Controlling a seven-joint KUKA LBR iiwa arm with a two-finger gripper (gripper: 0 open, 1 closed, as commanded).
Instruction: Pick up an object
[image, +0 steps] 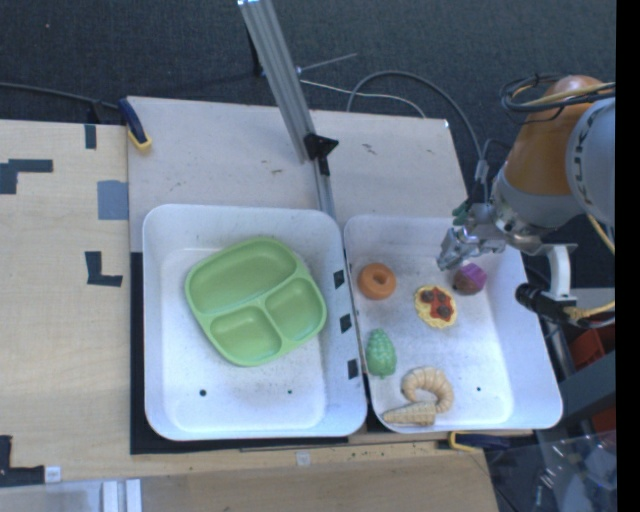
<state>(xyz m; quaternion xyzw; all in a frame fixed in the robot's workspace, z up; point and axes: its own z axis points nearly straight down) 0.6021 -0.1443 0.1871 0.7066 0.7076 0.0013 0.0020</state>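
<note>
Grey metal pincer (458, 250) hovers in the right white bin (530, 380), just beside a small purple round toy (470, 279); whether its fingers are spread is unclear from above.

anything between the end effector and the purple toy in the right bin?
Nothing visible. The end effector sits just above and left of the purple toy, with bare bin floor around them. The pizza toy lies below-left, off that path.
</note>
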